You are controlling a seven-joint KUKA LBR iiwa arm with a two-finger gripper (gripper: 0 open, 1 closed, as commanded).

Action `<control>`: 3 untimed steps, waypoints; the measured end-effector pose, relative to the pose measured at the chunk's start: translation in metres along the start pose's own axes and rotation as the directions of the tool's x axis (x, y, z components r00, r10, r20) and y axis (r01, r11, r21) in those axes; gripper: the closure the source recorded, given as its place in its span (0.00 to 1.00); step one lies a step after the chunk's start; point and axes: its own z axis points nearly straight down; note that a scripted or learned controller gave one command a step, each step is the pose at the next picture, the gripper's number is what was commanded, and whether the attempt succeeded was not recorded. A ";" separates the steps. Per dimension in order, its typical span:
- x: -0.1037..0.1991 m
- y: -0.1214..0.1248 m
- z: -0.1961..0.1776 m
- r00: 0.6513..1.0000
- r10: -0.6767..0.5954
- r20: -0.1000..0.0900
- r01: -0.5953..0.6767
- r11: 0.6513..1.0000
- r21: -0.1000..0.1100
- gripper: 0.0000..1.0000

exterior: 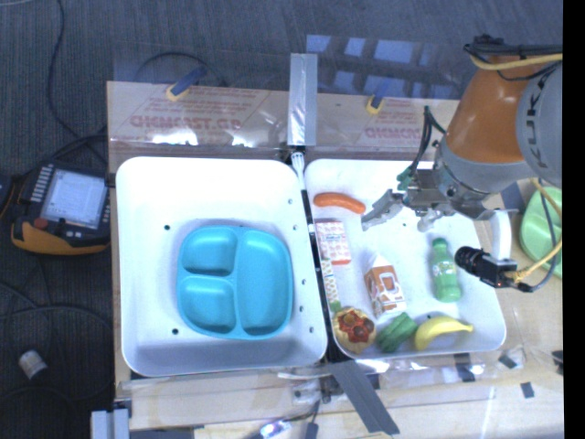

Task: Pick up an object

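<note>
The arm is covering the right bin's (315, 245) far right corner, its gripper (402, 204) fingers spread apart above the sausage (338, 202).

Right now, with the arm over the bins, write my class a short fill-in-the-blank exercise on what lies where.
1. The blue divided tray lies in the ____ bin.
2. The banana lies in the right bin, and its colour is ____.
3. The bottle beside the small carton is ____ in colour.
4. The end effector hangs over the ____ bin, near the orange sausage.

Missing words: left; yellow; green; right
</note>
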 end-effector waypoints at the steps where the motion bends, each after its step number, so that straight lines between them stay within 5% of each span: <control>1: 0.004 0.006 -0.062 0.976 0.216 0.002 -0.216 0.976 0.000 0.00; 2: 0.003 -0.066 0.021 0.985 -0.175 0.000 0.175 0.985 0.000 0.00; 3: -0.034 -0.056 0.127 0.996 -0.095 0.000 0.095 0.996 -0.002 0.00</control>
